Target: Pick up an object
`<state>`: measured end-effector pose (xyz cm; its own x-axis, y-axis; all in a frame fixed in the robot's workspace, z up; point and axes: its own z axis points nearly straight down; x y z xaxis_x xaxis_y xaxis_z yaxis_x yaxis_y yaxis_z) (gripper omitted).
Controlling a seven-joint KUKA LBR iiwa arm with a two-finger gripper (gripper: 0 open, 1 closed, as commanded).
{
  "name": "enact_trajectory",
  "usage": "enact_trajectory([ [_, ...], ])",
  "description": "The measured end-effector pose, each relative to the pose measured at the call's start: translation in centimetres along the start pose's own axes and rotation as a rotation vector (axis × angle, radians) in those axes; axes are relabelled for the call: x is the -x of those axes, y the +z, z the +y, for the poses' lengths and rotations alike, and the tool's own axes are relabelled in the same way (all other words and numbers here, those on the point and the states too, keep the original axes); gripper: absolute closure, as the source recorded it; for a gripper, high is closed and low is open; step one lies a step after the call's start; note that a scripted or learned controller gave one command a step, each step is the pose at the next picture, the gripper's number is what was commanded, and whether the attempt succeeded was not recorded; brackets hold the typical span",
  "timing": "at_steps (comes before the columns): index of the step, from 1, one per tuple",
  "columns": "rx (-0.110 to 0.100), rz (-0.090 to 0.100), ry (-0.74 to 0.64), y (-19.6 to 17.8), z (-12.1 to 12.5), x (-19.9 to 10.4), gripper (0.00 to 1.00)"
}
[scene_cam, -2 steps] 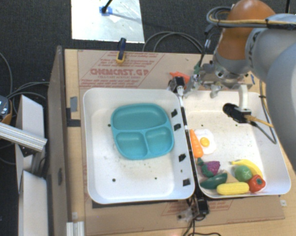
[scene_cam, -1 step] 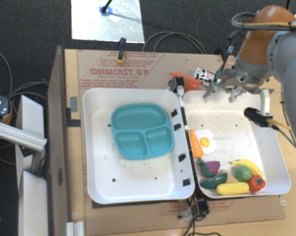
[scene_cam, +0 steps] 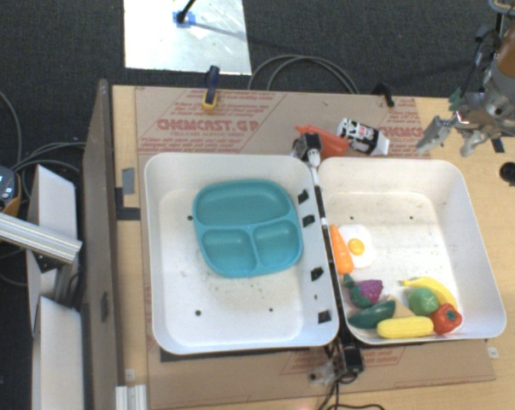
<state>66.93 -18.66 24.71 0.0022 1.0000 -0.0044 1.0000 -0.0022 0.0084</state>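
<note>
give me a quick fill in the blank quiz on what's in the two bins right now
1. The teal divided tray lies in the ____ bin.
2. The fried egg toy lies right beside the ____, against the right bin's left wall.
3. The toy foods are piled at the right bin's ____ edge in this view.
4. The gripper hangs above the right bin's far ____ corner.

Missing words: left; carrot; near (bottom); right

Bright even overhead light, soft shadows, glare on white bins (scene_cam: 240,165).
</note>
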Motion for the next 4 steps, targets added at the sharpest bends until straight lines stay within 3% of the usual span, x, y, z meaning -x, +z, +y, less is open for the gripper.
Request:
enact_trajectory([
  [1,-0.001,0.001,-0.009,-0.8,0.1,-0.4,1.0],
  [2,-0.007,0.004,-0.008,5.0,-0.1,-7.6,1.0],
  [3,-0.007,0.006,-0.011,6.2,-0.9,-16.9,1.0],
  [4,-0.011,0.005,-0.002,0.8,-8.0,-13.7,1.0],
])
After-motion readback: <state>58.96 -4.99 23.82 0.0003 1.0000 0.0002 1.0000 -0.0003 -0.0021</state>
